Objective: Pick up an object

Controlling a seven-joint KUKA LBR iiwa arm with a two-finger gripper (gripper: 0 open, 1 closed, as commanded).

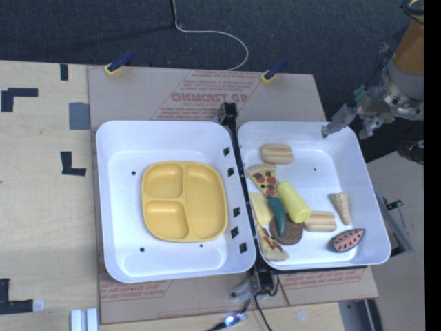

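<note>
Your claw (pixel 342 121) hovers over far right corner of right bin (pixel 358 185); whether spread or pressed together, cannot tell. Nothing lifted. Toy foods wait along bin's left wall: yellow piece (pixel 294 202), bun (pixel 277 154), pizza slice (pixel 264 180). Descent and grasp remain.

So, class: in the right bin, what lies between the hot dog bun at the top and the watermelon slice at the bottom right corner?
In the camera view, between the hot dog bun and the watermelon slice lie a yellow corn cob and a second bun; the ice cream cone sits just beside that line.
</note>
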